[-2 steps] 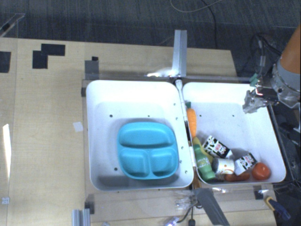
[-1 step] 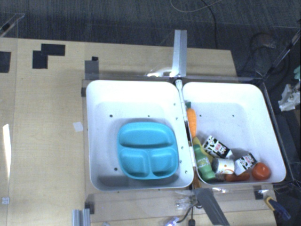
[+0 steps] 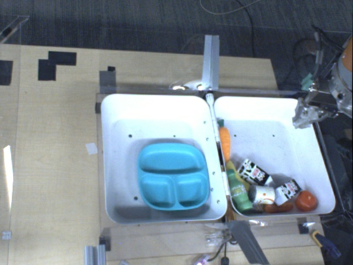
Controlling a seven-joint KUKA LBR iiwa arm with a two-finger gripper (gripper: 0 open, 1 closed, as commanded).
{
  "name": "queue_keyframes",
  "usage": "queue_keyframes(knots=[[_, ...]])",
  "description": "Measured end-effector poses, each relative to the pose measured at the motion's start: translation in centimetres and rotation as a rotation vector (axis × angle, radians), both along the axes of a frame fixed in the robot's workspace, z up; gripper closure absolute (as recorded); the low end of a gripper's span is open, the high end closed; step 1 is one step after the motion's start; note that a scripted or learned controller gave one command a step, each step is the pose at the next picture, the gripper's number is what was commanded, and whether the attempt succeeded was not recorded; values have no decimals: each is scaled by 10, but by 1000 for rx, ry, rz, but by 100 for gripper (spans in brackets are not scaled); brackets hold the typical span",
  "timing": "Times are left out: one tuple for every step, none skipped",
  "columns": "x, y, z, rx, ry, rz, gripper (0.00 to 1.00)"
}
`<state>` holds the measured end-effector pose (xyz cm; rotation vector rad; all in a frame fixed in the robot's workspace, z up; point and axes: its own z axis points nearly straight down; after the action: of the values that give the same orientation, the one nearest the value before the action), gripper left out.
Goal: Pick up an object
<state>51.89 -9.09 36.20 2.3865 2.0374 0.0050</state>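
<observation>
The gripper (image 3: 305,116) is hanging at the right bin's (image 3: 276,131) two-o'clock corner, over the rim, its finger state impossible to tell, nothing visibly between them. Objects are lying along that bin's six-o'clock side: a carrot (image 3: 224,141) at nine o'clock, a green bottle (image 3: 238,191), two cartons (image 3: 255,173), a tomato (image 3: 306,201). A blue tray (image 3: 172,175) is sitting in the left bin (image 3: 118,148).
</observation>
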Motion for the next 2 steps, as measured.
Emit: queue_keyframes(knots=[[-20,8,-23,0,0,10,100],[-31,-13,75,-2,-4,73,100]])
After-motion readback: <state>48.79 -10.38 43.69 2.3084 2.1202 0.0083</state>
